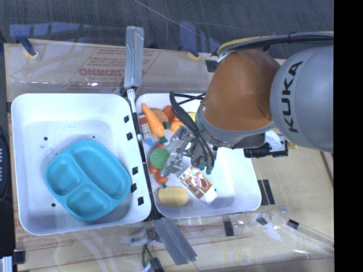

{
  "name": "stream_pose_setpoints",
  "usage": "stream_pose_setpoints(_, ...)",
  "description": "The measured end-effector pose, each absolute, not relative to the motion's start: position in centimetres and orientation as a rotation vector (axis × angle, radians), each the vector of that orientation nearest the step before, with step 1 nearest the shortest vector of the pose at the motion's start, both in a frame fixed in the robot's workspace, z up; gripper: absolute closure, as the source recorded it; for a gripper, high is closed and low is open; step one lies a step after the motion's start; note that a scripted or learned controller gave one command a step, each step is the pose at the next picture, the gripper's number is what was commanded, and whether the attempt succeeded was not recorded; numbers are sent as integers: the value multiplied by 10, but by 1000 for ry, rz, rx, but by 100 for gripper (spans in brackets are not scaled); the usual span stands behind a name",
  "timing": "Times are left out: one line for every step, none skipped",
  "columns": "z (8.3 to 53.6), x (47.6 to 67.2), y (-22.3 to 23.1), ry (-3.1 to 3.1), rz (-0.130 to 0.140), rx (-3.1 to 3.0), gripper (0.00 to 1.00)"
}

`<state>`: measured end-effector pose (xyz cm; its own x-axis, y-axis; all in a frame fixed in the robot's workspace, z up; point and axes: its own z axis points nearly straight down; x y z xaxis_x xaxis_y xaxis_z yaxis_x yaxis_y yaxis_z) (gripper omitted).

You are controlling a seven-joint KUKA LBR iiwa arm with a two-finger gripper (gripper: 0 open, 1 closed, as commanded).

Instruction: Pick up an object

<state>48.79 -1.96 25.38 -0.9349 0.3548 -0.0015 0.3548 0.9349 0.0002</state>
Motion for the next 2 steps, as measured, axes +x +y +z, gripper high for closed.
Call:
stream_pose_setpoints(261,493,-30,3142,0,-23,100)
stream_pose_setpoints(270,491,-76,3125,0,-321,100)
